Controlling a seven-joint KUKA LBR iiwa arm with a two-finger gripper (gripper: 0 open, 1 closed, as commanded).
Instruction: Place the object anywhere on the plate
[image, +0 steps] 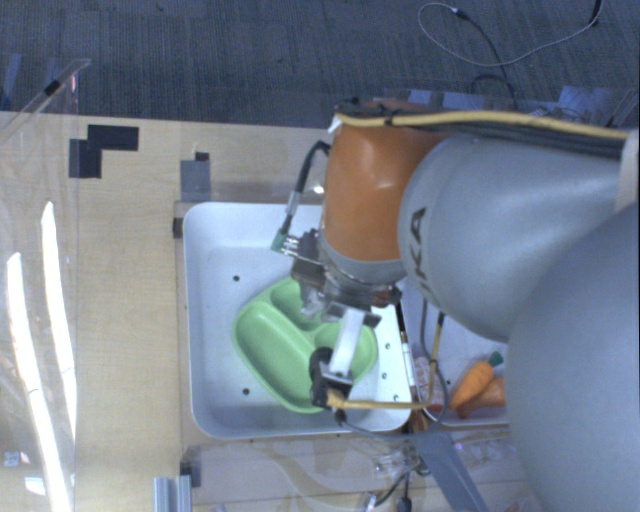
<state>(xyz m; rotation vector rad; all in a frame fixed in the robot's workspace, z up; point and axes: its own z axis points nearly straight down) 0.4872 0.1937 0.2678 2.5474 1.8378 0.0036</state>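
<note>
The plate (268, 345) is a light green, shallow dish with a raised rim and rounded corners, lying flat on the floor of the left white bin (215, 300), toward that bin's near right part, with its right side hidden under the arm. The object, an orange carrot (473, 383) with a bit of green at its upper tip, lies tilted in the right bin, well apart from the plate and partly hidden by the arm.

Even overhead light, white glare streaks on the bench (60, 300), slightly soft focus.
</note>
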